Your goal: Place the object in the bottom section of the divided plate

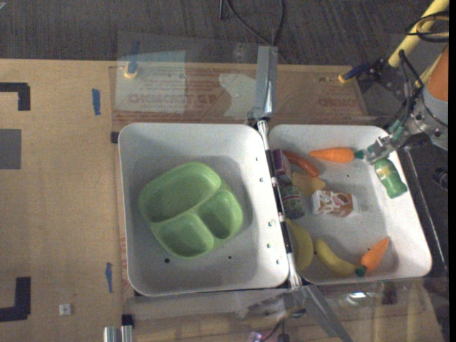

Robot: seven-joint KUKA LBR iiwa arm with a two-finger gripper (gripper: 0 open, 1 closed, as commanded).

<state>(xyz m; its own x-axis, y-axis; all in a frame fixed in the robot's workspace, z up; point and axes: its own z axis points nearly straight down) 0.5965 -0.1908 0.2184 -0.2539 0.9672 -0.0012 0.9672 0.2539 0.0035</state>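
My gripper [379, 150] sits over the upper right part of the right white bin [417, 258], just above a small green plastic bottle [390, 177]; I cannot tell how far it is open or whether it grips the bottle. My grey arm [431, 116] slants in from the right. The green divided plate [190, 209] lies in the left white bin [142, 148].

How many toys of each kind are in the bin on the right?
Carrots: 2, one at the top, one at the bottom right
Bananas: 2, one, another
Green bottle: 1
Small carton: 1
Dark can: 1
Red-orange pepper-like toy: 1
Total: 8
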